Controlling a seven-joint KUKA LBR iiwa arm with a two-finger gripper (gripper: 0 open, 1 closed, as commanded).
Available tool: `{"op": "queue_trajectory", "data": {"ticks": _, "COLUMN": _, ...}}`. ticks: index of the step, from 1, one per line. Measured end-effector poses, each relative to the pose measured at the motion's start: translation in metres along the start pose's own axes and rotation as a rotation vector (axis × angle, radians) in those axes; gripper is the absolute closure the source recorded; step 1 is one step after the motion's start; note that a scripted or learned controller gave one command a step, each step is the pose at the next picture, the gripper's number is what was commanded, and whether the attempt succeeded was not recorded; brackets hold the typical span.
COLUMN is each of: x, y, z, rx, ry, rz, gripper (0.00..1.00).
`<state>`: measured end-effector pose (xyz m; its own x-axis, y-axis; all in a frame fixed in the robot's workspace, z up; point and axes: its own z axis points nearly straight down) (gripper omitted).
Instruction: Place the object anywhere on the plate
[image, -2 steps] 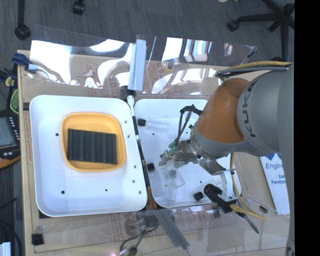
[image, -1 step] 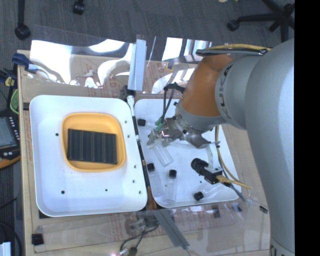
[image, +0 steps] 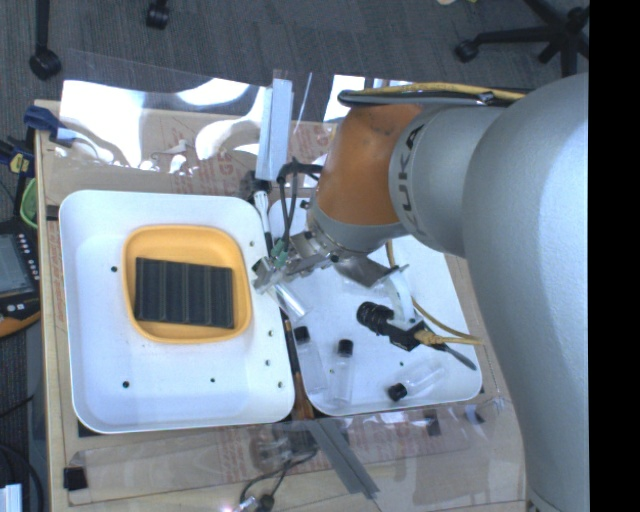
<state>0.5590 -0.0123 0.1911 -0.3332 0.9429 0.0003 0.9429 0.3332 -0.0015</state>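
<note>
Grey carpet surrounds the bench (image: 150, 455) on my feed. The gripper (image: 276, 268) hangs low over the near-left part of the right bin (image: 445, 285), close to the seam between the bins, and I cannot tell whether it is apart or together. Just below it a clear vial (image: 289, 300) lies on the bin floor, with two black-capped vials (image: 343, 366) (image: 414, 384) nearer me. In the left bin (image: 100, 385), the dark ridged slab (image: 185, 293) lies flat on the yellow plate (image: 185, 238), apart from the gripper.
</note>
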Motion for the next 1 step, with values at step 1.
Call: {"op": "queue_trajectory", "data": {"ticks": 1, "x": -0.0002, "y": 0.0, "z": -0.0001, "rx": 0.0, "ry": 0.0, "rz": 0.0, "gripper": 0.0}}
